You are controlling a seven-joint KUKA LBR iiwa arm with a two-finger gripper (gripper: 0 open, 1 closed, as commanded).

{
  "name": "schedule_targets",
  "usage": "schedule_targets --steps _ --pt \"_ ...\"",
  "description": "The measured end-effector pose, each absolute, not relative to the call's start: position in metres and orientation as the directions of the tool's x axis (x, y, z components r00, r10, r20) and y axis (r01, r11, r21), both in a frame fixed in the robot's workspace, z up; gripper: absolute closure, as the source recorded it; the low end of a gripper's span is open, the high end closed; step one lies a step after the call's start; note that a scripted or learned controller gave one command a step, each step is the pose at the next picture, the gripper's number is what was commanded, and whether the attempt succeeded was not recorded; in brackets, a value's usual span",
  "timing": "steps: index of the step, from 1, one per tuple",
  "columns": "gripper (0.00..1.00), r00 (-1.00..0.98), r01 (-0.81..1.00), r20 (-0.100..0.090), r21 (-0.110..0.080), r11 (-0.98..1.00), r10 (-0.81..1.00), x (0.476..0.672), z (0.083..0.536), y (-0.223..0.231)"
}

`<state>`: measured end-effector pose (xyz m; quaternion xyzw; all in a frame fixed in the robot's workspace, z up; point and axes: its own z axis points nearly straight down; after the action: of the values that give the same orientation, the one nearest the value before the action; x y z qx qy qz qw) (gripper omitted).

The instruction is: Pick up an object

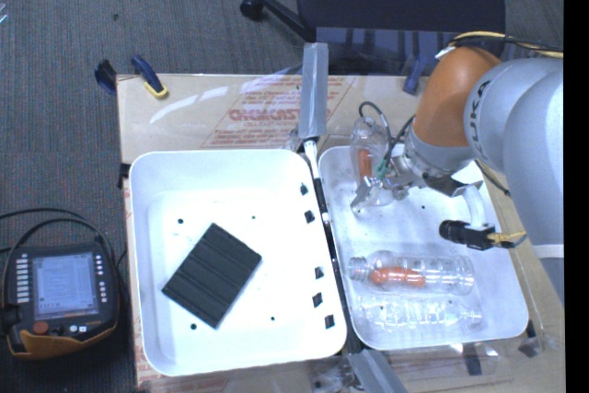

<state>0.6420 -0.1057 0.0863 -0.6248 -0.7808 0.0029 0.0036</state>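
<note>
currently over right bin (pixel 515 290), gripper (pixel 375 189) low by a clear bottle (pixel 366 152) at its far end | jaw state: cannot tell | two more clear bottles (pixel 412 273) lying near front edge | black ribbed pad (pixel 213 274) flat in left bin (pixel 147 189)

One fixed overhead camera, slanted down over both white bins (pixel 147 198), arm (pixel 515 133) from right.

Pad (pixel 213 274) in left bin (pixel 147 189); bottles (pixel 411 272) in right bin (pixel 511 290)
</note>
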Motion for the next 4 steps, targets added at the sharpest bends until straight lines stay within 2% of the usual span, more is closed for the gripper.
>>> schedule_targets --steps 1,2,3,4 --pt "0.0 -0.37 0.929 0.002 -0.002 0.37 0.929 0.644 0.097 -0.091" --pt "1.0 -0.369 0.929 0.006 -0.012 0.369 0.929 0.642 0.104 -0.092" --pt "1.0 -0.36 0.933 0.0 0.0 0.36 0.933 0.645 0.241 -0.075" --pt "0.0 -0.36 0.933 0.001 -0.002 0.36 0.933 0.645 0.24 -0.075"
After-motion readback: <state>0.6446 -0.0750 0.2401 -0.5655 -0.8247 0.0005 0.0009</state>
